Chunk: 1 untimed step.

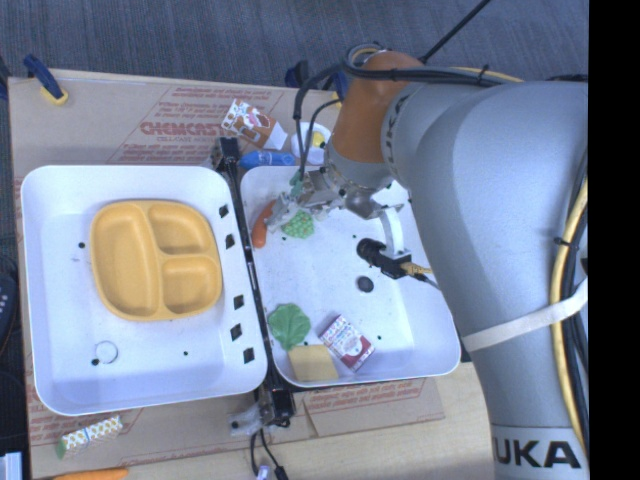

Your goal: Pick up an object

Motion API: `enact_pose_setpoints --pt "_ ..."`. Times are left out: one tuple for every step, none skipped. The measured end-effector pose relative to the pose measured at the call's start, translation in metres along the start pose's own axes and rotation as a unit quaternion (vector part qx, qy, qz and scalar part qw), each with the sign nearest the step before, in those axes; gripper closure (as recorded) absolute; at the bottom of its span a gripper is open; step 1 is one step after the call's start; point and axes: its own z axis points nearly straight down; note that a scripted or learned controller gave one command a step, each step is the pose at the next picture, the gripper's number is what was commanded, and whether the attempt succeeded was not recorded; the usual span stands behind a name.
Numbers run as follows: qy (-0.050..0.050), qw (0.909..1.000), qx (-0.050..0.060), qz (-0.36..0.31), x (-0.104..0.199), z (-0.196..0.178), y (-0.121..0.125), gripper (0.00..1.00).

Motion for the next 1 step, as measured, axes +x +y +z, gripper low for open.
enact_pose_setpoints --pt "0.000 1.0000 0.000 0.000 0.0000 0.0000 0.0000 0.00"
